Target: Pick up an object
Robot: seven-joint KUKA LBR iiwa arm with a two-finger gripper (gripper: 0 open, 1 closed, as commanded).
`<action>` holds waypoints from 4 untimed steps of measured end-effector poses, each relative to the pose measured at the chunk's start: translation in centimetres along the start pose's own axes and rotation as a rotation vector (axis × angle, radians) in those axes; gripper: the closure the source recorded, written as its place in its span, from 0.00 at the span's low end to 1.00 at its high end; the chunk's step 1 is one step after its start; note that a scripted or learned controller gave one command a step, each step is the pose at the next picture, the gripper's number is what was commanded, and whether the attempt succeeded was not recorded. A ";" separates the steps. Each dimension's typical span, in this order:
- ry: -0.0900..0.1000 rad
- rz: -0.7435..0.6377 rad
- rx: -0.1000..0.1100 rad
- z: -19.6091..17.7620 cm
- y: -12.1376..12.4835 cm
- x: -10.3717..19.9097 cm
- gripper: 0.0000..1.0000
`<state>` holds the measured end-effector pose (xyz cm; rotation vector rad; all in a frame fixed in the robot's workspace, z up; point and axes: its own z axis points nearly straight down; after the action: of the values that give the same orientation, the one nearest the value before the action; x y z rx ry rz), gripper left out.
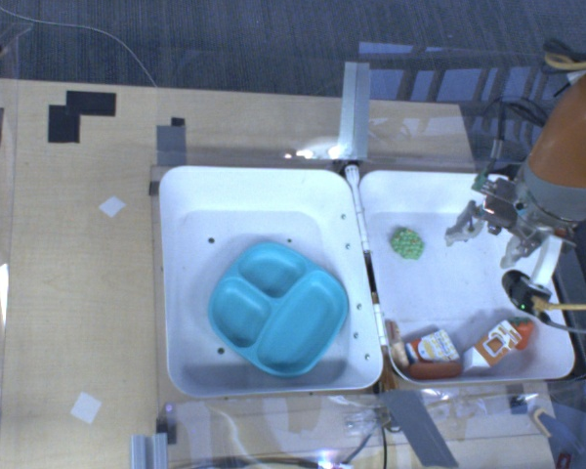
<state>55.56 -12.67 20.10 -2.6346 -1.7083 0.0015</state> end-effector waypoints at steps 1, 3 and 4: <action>-0.001 0.015 -0.002 0.1 10.9 2.3 0.00; 0.001 0.527 -0.001 6.7 9.1 7.6 0.00; 0.000 0.526 -0.001 6.7 9.1 7.6 0.00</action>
<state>66.92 -9.47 13.42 -2.9895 -0.9647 0.0009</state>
